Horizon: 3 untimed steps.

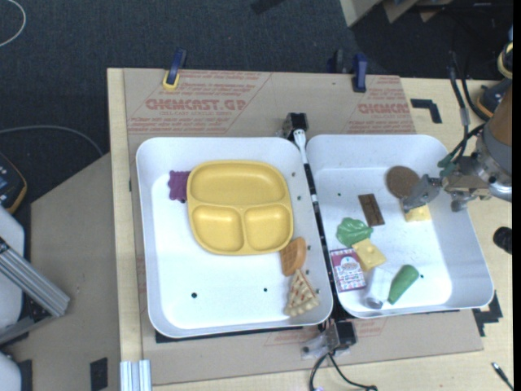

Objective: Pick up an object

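bench [130, 177] carries two white bins | right bin [464, 259]: grey arm's pincer [435, 198] at 1 o'clock, low over a small yellow block [418, 213] beside a brown disc [399, 180], prongs look spread, nothing between them, probably | nothing lifted yet; grasp and raise remain

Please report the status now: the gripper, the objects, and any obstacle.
Gripper low in right bin, at its far side, nothing seen between fingers. Yellow block right beside it, brown disc close. No obstacle.
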Available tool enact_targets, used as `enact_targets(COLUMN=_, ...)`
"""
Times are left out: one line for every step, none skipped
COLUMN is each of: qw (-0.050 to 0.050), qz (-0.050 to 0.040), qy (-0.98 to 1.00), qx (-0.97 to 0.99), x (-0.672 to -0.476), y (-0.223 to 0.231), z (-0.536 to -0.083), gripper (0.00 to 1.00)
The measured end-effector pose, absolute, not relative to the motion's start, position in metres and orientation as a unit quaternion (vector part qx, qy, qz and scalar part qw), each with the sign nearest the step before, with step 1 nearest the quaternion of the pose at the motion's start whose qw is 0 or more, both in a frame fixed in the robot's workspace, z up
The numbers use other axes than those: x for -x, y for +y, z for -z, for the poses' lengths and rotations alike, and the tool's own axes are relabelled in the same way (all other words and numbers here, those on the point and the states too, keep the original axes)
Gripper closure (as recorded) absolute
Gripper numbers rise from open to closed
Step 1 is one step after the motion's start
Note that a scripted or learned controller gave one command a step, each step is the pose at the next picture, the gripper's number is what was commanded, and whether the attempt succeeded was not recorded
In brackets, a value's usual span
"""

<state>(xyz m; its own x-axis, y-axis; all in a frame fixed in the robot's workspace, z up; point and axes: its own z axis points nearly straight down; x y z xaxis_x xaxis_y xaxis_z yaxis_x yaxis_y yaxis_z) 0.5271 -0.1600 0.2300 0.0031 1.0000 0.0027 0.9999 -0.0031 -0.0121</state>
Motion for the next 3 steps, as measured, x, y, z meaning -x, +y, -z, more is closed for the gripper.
enact_targets(qw=0.000, qz=0.0002, qy=-0.707, qx=0.707, x=-0.530, y=-0.160, z=-0.236, gripper=0.00)
enact_targets(qw=0.004, qz=-0.0019, qy=-0.707, qx=0.707, x=-0.528, y=-0.162, z=-0.173, gripper=0.00)
enact_targets(qw=0.004, qz=-0.0018, qy=-0.707, qx=0.708, x=-0.520, y=-0.168, z=-0.125, gripper=0.00)
